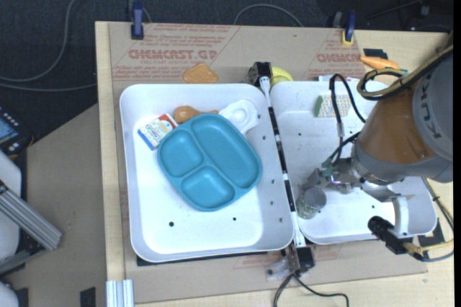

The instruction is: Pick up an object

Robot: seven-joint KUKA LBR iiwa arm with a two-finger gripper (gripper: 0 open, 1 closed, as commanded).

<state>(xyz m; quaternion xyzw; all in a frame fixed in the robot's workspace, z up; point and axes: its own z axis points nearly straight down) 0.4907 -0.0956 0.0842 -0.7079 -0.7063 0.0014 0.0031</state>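
Gripper (315, 192): low in the right bin, at its left side near the divider; the fingers are hidden under the wrist and a grey blur, so whether they are spread or pressed together cannot be told.
Grey object (311, 203): a small round greyish thing right at the gripper tip, on the bin floor; too blurred to name, and whether it sits between the fingers cannot be told.
Arm (403, 132): reaches in from the right, orange band over the right bin, grey wrist below it, covering much of that bin.
Right bin (302, 107): white and shallow; a small speckled card (333, 107) with a green strip lies near its back edge.
Cable (338, 107): black, runs from the arm across the card.
Left bin (209, 230): white, touching the right bin along the middle divider.
Tray (209, 161): blue, three compartments, tilted, in the middle of the left bin.
Packet (155, 130): small, white with blue and red print, just left of the tray, touching its edge.
Orange item (186, 113): rounded, behind the tray's back edge.
White piece (240, 113): pale, round-ended, at the tray's back right corner.
Bench (173, 53): brown board with red print; an orange lump (200, 73) and a yellow object (281, 74) lie behind the bins.
Clamps (136, 19): blue, on the back edge.
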